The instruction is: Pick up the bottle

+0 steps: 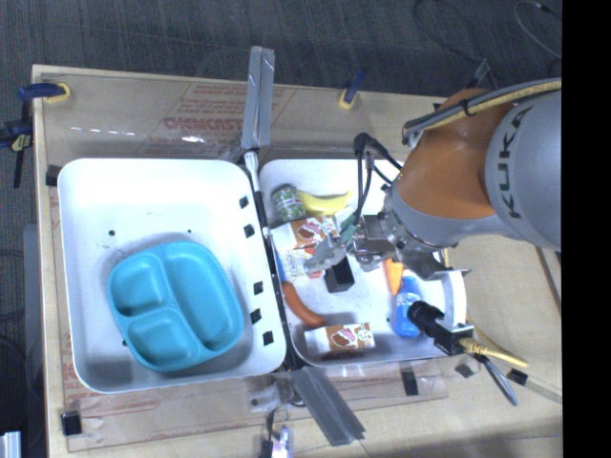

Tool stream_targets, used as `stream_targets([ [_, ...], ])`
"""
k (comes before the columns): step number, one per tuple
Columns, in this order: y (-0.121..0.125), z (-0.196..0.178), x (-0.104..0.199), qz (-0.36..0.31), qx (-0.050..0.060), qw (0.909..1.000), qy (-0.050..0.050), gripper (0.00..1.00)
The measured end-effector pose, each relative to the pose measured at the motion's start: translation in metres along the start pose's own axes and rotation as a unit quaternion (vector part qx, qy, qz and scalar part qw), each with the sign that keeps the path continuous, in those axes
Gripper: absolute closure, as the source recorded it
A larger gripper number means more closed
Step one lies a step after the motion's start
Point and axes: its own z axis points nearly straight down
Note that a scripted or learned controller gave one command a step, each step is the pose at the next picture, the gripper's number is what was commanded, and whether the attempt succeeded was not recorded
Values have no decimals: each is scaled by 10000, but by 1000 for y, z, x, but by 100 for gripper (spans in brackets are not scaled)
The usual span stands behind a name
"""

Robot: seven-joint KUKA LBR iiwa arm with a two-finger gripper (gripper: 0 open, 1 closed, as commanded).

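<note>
Since the right bin (pixel 286 346) is this cluttered, the pick could easily go sideways. Starting at the bin's near edge: a snack packet (pixel 347 336) lies flat there, with an orange carrot-like stick (pixel 298 305) toward the near left corner. The bottle (pixel 408 311), blue with an orange cap end, lies on its side by the right wall, cap pointing to the far edge. Looks like it's tucked partly under the wrist hardware, so there isn't much room to get at it.

The gripper (pixel 336 267) isn't over the bottle at all; it sits further left, mid-bin, above more packets (pixel 307 235). Can't tell how its pincer is set, the tips are just a dark blob here. Likely failure: it closes on a wrapper, or knocks the bottle rolling along the wall.

Further back, a banana (pixel 323 200) and a small can (pixel 284 201) sit by the far edge. The arm (pixel 458 175) comes in from the bench's right side, bent low over the bin, wrist turned left. A blue tray (pixel 175 302) lies in the left bin (pixel 86 184).
</note>
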Motion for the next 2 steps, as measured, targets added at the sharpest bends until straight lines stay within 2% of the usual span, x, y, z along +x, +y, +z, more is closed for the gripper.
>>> stream_targets([
  [1, 10, 14, 66, 543, 9, 9985, -2, 0],
  [2, 56, -6, 5, 479, -8, 9989, -3, 0],
])
